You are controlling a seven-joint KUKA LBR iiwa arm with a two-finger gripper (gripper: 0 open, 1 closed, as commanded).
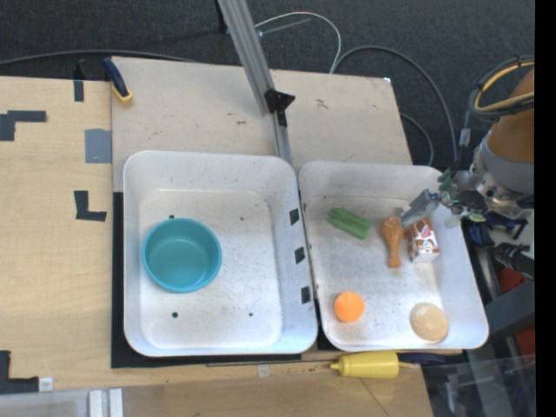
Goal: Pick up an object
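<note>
A yellow thing [369, 365] lies at the near edge of the bench [52, 233]. In the right bin [456, 272] sit an orange ball [349, 307] and a pale round thing [428, 321]. Farther back lie a small red and white packet [424, 240], a tan stick toy [393, 239] and a green thing [349, 222]. The claw [423, 205] hangs just above the packet. I cannot tell how wide it is. I think it should drop straight down over the packet. The arm [508, 159] bends in low from the right.
</note>
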